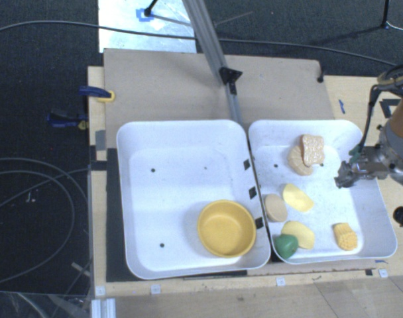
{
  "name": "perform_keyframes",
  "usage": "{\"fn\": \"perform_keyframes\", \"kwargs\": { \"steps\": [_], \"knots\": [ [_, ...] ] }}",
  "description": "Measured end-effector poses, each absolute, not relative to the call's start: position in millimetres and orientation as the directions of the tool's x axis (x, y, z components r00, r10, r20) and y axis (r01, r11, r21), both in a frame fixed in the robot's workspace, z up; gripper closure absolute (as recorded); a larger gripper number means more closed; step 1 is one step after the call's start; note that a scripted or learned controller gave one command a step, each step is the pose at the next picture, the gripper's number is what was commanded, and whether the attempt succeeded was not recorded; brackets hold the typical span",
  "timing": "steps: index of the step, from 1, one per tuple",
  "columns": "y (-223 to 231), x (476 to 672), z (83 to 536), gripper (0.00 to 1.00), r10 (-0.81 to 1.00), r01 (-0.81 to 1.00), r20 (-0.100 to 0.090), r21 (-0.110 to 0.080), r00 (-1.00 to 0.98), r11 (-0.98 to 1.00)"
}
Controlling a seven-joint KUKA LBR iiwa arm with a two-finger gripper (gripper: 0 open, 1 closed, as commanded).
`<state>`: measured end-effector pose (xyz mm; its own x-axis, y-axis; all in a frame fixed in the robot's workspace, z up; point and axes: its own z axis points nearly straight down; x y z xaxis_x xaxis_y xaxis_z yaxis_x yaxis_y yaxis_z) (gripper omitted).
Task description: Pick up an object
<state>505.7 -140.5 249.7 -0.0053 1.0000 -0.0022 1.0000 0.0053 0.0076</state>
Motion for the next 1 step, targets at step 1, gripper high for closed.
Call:
{"fn": "perform_keyframes", "kwargs": {
  "steps": [1],
  "knots": [
    [-93.3,527.3,255.8,1.0,1.0,1.0,0.001,0.004,-0.011,0.011]
  ]
}}
